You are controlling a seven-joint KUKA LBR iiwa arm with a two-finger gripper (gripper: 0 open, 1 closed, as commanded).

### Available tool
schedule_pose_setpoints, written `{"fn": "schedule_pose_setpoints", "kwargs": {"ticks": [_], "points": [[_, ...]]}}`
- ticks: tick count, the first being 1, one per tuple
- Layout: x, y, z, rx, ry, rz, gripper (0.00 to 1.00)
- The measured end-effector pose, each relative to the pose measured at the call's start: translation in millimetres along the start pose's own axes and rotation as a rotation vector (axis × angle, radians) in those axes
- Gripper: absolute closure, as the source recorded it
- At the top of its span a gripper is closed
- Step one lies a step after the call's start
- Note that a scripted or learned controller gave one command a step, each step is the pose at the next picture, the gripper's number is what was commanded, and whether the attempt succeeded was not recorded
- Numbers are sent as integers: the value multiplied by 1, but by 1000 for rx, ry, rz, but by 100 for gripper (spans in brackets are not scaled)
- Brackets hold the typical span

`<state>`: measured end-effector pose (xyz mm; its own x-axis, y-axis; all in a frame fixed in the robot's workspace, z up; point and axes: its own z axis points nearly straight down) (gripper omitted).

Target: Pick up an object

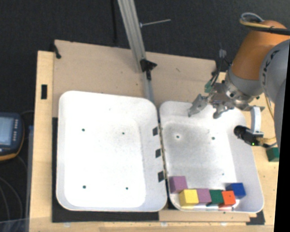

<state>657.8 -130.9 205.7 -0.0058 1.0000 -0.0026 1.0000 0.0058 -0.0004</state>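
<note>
Several small blocks crowd the near edge of the right bin (207, 149): a purple block (178, 183), a yellow block (189, 197), a mauve block (203, 195), a green block (215, 197), an orange block (228, 197) and a blue block (237, 188). My gripper (206, 112) hangs over the bin's far edge, well away from the blocks. Its two fingers are spread open and nothing sits between them.
The left bin (106, 150) lies beside the right one, with small black clips along the shared edge. A slanted metal rail (134, 34) rises behind the bins. A control pendant (1, 133) rests off the bench at the left.
</note>
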Motion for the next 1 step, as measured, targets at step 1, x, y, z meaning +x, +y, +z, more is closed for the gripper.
{"fn": "schedule_pose_setpoints", "kwargs": {"ticks": [1], "points": [[23,22,104,5,3,2,0]]}}
